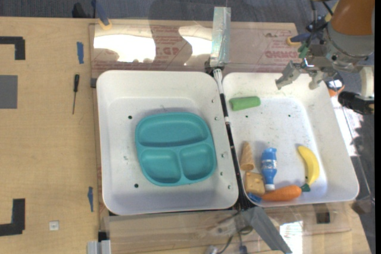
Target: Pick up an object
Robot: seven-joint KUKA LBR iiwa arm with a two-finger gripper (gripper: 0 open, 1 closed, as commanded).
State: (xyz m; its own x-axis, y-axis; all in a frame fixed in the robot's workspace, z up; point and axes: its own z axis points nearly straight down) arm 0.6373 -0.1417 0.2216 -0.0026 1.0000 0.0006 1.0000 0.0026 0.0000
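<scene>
The two-finger claw (pixel 302 78) is seen spread, nothing pinched, above the far edge of the right shallow white bin (pixel 342 146). A yellow plastic banana (pixel 309 165) and an orange toy carrot (pixel 282 193) are found near that bin's near right corner.

A pale wooden bench (pixel 41 146) carries everything here. Two shallow white bins sit on it side by side, touching along the middle: the left bin (pixel 113 128) and the right bin (pixel 339 184). A clear plastic sheet (pixel 178 44) stands along their far edge, catching glare. Out on the bare wood to the left lies a small screwdriver (pixel 75 92), with strips of blue tape (pixel 80 52) and black corner marks (pixel 15 47) nearby.
</scene>
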